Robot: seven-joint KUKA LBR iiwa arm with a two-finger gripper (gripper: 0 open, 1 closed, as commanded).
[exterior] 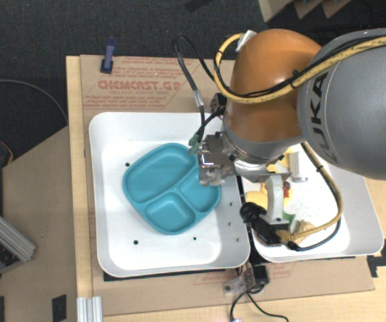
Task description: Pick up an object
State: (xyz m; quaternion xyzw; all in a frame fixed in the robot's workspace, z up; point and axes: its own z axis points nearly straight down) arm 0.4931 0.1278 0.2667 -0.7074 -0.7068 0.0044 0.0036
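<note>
There's the tray (164,193), a teal plastic thing with three compartments, lying flat in the left bin (109,180), set at an angle, filling much of the bin's middle. Smooth, glossy, rounded corners, one large section up top and two smaller ones below. Its right edge runs under the arm's wrist hardware, so that corner is partly covered.

Now the gripper (209,170) — hard to read! A small metal block sits right at the tray's right rim, low over the bin, but the big orange band (273,79) and grey arm (354,106) loom over it. The fingers themselves are masked from here, so whether they are apart, together or on the tray's rim, I cannot tell.

Over to the right bin (360,227): mostly covered by the arm. Something yellow (273,196) with bits of red and green peeks out beneath the wrist, too hidden to name. Cables (313,230) loop across it.

A few dark specks dot the left bin's floor. Cardboard (139,79) with red printing lies beneath the bins.
</note>
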